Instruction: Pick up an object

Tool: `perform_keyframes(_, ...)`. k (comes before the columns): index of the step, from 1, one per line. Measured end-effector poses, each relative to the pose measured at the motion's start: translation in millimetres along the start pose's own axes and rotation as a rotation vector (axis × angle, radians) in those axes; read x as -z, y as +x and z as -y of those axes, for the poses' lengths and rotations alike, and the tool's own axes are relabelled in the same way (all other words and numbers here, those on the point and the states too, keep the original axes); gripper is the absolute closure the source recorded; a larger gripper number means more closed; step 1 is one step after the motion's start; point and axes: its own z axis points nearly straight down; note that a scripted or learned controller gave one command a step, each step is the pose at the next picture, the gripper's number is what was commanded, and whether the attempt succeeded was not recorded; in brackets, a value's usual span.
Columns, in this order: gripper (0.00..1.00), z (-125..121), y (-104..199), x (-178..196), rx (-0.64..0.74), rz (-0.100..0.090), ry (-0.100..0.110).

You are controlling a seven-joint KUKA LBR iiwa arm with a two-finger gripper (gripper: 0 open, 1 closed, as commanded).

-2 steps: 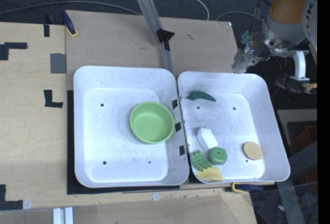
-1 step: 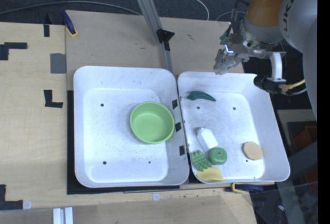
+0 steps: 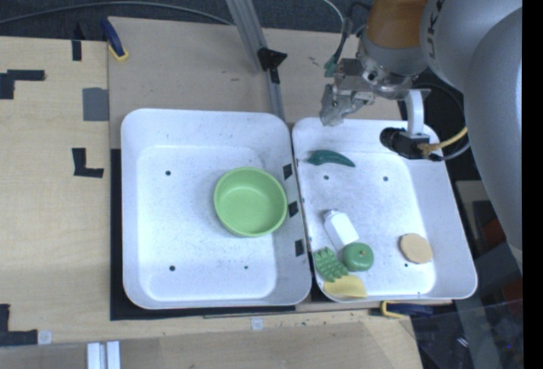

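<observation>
Dark green curved object (image 3: 330, 158) lies flat in right bin (image 3: 450, 215).

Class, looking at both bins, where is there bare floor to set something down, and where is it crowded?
Left bin: bare all round the green bowl. Right bin: bare in the middle, between the dark green piece and tan disc. Crowded: its near-left corner, around the white bottle.

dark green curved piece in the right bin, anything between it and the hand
Nothing visible. The hand hovers over the right bin's far rim, and the dark green curved piece lies just below it on bare white floor.
</observation>
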Motion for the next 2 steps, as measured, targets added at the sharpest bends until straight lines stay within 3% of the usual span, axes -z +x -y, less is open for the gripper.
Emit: perform_keyframes(2, 1.0, -5, 115, -11, 0.0, 0.0, -0.001)
